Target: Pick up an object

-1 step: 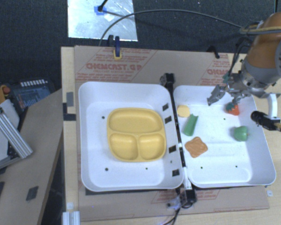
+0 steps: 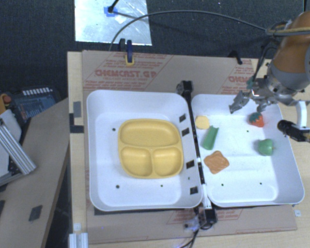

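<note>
gripper [image 2: 250, 103] hovers spread wide, upper right, above the red toy [image 2: 256, 120]; nothing lifted, the grasp remains.

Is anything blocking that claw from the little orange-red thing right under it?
Nothing visible does. The gripper hangs in the right bin, just above and left of the orange-red object, with bare white floor around it. The green ball and green stick lie well apart.

The grey arm with its orange band [image 2: 294, 50] reaches in from the right, wrist bent downward. Its two-finger metal gripper [image 2: 250, 103] hangs low with fingers [image 2: 237, 103] spread apart, nothing between them
</note>
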Controlling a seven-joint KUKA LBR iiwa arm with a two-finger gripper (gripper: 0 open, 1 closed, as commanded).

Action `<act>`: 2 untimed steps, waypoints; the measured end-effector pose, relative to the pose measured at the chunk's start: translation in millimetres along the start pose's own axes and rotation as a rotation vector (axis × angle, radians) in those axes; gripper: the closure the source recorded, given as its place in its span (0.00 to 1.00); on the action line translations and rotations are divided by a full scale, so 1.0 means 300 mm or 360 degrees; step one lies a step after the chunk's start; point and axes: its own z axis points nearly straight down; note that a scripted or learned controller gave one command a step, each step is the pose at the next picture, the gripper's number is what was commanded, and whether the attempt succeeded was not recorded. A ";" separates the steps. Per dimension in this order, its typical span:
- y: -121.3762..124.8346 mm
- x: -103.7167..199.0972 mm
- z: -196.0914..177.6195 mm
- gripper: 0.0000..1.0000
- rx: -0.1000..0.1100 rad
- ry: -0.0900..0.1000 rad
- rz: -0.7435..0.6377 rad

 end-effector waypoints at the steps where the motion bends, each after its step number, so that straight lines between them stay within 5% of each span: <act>1: -0.001 -0.011 0.139 0.00 0.0003 -0.0001 0.0003; 2: -0.027 0.010 0.329 0.00 0.0007 0.0001 0.0004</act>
